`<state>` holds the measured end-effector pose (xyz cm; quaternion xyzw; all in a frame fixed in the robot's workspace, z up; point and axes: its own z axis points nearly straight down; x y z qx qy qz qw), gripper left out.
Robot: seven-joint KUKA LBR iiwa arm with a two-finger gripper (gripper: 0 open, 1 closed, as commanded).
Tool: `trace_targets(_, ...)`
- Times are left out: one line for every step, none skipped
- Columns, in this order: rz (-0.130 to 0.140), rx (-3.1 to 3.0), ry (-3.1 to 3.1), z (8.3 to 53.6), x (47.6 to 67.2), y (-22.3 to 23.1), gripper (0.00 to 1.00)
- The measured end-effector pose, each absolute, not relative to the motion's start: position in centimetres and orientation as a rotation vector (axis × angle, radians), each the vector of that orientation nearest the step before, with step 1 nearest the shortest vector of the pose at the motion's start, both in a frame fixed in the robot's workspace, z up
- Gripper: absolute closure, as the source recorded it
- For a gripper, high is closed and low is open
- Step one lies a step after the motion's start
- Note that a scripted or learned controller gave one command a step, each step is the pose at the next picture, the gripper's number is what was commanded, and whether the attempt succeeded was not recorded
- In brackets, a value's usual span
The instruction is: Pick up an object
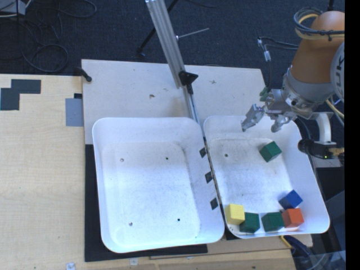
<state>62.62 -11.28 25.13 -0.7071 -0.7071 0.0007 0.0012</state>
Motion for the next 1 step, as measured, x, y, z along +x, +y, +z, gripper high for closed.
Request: trace_targets(0.013, -2.225, -2.21, 17.98, 62.29, -19.43, 0.0)
